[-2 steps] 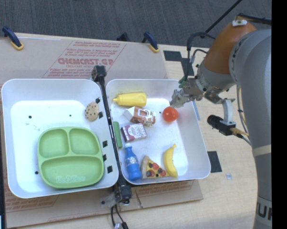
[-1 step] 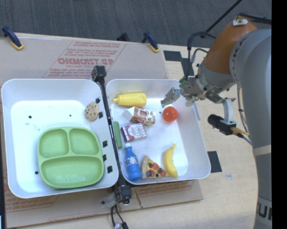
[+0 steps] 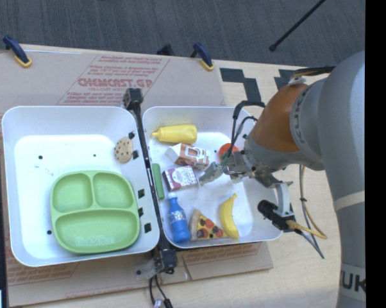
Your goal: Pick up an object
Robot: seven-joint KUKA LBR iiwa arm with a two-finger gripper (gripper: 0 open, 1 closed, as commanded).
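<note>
The right bin (image 3: 257,233) holds a yellow mustard bottle (image 3: 175,133), a small brown and white carton (image 3: 192,154), a maroon box (image 3: 179,179), a blue bottle (image 3: 176,218), a pizza slice (image 3: 206,227), a banana (image 3: 229,215) and a red item (image 3: 226,150) half hidden by the wrist. My gripper (image 3: 209,172) is low in this bin, its tip between the carton and the maroon box, at the box's right edge. I see nothing lifted off the bin floor.
The left bin (image 3: 13,172) holds a green divided plate (image 3: 95,210) and a cookie (image 3: 123,149) near the divider. A green stick (image 3: 156,179) lies along the right bin's left wall. The arm (image 3: 289,130) covers the right bin's right side.
</note>
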